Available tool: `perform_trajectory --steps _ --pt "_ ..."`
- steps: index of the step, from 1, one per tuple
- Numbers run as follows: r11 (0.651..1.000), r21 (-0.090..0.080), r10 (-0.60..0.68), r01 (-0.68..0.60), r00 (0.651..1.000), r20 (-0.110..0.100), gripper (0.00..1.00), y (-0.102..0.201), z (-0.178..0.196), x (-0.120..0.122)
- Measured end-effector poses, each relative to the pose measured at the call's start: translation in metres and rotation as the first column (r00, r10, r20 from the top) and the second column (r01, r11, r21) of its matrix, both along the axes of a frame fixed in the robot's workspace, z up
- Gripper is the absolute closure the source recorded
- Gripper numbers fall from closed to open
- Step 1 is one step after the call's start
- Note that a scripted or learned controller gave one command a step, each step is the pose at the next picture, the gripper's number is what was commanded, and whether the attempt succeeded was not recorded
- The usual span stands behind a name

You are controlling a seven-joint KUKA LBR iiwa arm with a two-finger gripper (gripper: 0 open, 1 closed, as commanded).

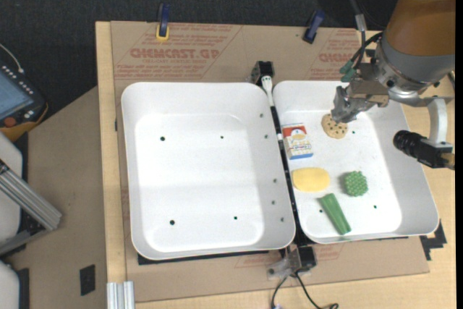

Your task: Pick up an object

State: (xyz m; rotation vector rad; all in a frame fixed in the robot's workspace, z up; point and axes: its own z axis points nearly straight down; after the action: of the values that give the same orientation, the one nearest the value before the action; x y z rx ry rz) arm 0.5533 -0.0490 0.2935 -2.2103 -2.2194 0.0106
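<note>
A cardboard-covered surface (217, 40) carries two shallow white bins side by side against a dark floor; the left bin (199, 170) is bare, while the right bin (405, 192) holds all the candidates, presumably so picks start from one side. The end effector (346, 111) sits low at about twelve o'clock in the right bin, directly over the speckled cookie (333, 128), seemingly the chosen target; I cannot tell how its grasp is set; a small carton (297, 142), a yellow piece (310, 179), a green knobbly ball (354, 184) and a green stick (335, 213) lie toward six o'clock, well apart from it.
</note>
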Motion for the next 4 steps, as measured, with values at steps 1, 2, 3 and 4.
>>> perform_trajectory --steps 1,2,3,4 --pt "1.000 0.000 0.003 -0.003 1.000 0.016 1.00 0.068 0.075 -0.061" --pt "1.000 0.000 0.001 -0.001 1.000 0.017 1.00 0.110 0.097 -0.074" --pt "1.000 -0.001 -0.001 0.002 1.000 0.017 1.00 0.127 0.119 -0.074" --pt "1.000 -0.001 -0.002 0.002 1.000 0.016 1.00 0.146 0.137 -0.074"
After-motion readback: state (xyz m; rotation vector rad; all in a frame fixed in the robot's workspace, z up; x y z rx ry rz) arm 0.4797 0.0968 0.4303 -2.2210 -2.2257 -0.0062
